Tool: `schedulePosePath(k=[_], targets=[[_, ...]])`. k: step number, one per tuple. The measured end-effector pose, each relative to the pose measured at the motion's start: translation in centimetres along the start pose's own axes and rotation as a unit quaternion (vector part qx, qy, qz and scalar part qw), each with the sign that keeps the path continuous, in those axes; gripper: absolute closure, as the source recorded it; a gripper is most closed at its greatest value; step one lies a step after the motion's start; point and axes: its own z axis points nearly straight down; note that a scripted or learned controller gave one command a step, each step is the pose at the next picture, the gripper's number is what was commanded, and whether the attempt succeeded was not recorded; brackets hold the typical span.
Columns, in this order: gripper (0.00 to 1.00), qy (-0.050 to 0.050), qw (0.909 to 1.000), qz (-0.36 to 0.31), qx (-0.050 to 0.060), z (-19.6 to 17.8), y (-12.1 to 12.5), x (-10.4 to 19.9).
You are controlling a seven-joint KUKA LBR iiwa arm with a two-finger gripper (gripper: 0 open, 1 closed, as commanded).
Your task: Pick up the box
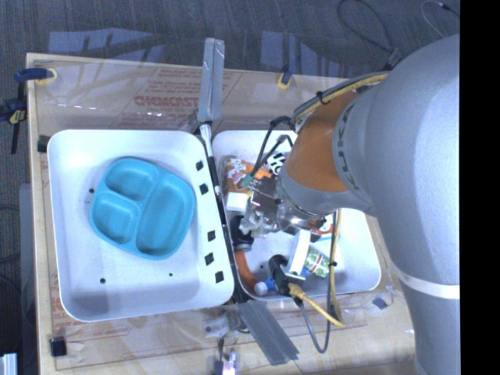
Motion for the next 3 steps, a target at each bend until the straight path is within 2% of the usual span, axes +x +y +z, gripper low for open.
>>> schedulePosePath(k=[1,2,3], targets=[[1.00,0.000,0.9990,-0.045,0.000,10.0,0.9,-5.0],[0.00,-0.004,0.9991,-0.042,-0.003,9.9,1.1,-5.4],[0.00,-0.001,1.0000,-0.004,0.001,10.0,5.7,-4.0]])
